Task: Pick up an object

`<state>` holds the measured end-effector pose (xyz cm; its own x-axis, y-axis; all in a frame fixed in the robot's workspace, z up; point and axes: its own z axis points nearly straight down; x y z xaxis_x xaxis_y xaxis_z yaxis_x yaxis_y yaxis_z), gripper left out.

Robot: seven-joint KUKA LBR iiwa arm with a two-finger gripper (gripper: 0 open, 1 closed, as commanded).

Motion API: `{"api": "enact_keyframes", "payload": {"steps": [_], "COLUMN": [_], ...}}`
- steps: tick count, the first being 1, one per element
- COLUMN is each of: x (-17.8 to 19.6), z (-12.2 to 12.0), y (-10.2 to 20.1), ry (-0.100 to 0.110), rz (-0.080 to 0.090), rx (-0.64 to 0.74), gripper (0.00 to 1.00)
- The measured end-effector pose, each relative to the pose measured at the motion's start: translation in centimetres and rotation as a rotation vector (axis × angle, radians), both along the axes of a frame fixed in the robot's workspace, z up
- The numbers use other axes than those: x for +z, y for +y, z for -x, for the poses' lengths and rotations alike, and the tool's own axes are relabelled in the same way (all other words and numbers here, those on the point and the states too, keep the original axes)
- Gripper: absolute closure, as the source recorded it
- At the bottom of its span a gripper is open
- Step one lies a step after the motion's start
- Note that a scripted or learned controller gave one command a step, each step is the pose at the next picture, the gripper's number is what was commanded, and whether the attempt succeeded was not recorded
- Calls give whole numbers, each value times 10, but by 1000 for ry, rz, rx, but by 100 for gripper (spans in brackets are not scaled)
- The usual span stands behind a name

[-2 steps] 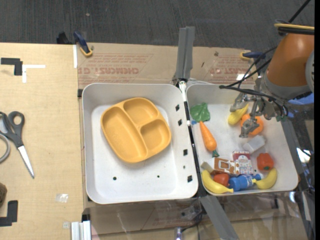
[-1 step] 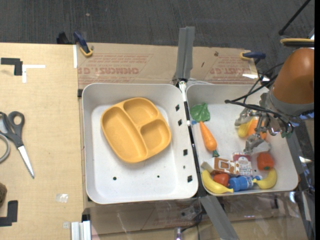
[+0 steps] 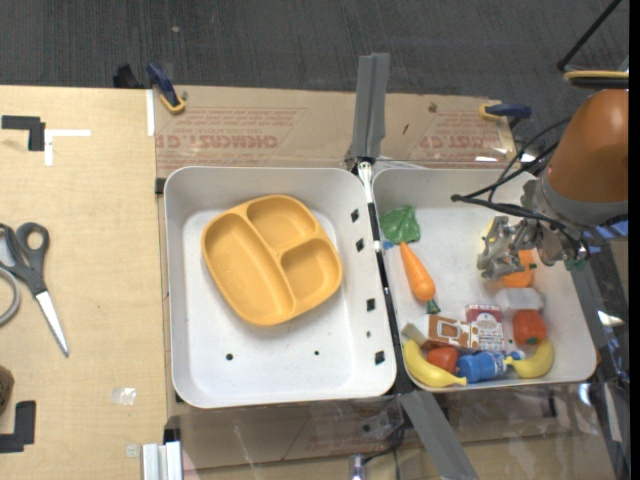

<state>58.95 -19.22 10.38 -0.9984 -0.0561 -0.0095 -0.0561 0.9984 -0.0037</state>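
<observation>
I have the metal two-finger gripper point(image 3: 500, 253) low in the right-hand shallow white bin point(image 3: 455, 223), at the right of the frame, hanging from the grey arm with its orange band point(image 3: 598, 148). I cannot tell from this angle whether it is open or closed. Just right of it, touching or nearly so, sits a small orange block-shaped object point(image 3: 518, 269), partly hidden by the tool, so I would not claim it is held.

That orange piece looks like my nearest target. To do this well, I would make sure the tool straddles it squarely before closing, and lift straight up so it does not snag the bin's right wall.

Other candidates lie lower in the same bin: a toy carrot with a green leafy top point(image 3: 417, 271) toward the bin's left side, a red-and-white carton point(image 3: 484, 326), a yellow plastic banana point(image 3: 432, 366) along the bottom edge, and a small blue bottle point(image 3: 481, 366) beside it. That cluster is crowded, so a grasp there risks nudging neighbours.

The left white bin point(image 3: 200, 368) holds a yellow divided plastic plate point(image 3: 270, 258).
</observation>
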Motion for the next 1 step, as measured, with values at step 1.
{"api": "enact_keyframes", "payload": {"steps": [1], "x": [0], "z": [0], "y": [0], "ry": [0], "rz": [0], "rx": [0], "gripper": [0]}}
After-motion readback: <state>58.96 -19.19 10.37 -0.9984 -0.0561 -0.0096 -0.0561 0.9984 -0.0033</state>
